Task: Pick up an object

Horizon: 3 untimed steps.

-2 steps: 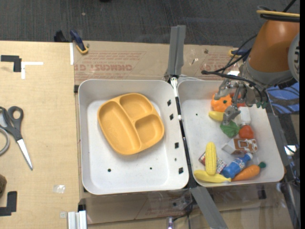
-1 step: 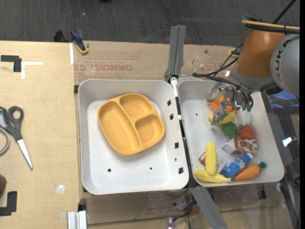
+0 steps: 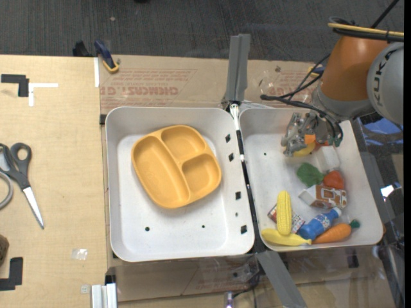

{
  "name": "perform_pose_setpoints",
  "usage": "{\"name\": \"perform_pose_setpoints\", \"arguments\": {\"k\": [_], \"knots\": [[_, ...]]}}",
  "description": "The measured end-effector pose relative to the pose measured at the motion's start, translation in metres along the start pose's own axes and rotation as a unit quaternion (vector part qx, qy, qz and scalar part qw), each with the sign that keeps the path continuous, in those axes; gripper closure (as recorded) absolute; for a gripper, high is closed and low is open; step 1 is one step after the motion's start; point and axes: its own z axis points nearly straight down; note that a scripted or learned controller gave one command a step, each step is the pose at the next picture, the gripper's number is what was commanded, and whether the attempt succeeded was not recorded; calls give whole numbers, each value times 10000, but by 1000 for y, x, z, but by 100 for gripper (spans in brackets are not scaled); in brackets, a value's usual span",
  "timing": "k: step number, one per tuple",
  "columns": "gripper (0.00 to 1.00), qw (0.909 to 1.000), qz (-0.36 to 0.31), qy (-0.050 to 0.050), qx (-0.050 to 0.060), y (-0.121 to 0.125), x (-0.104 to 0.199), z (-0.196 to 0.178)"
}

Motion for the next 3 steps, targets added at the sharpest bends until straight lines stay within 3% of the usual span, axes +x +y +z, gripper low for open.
{"name": "perform_pose_setpoints", "arguments": {"k": [1, 2, 3], "knots": [[100, 9952, 982, 38, 1, 3, 10, 12], [100, 9800, 1992, 44, 7, 40, 38, 12], [100, 9766, 2150, 44, 7, 126, 62, -88]]}}
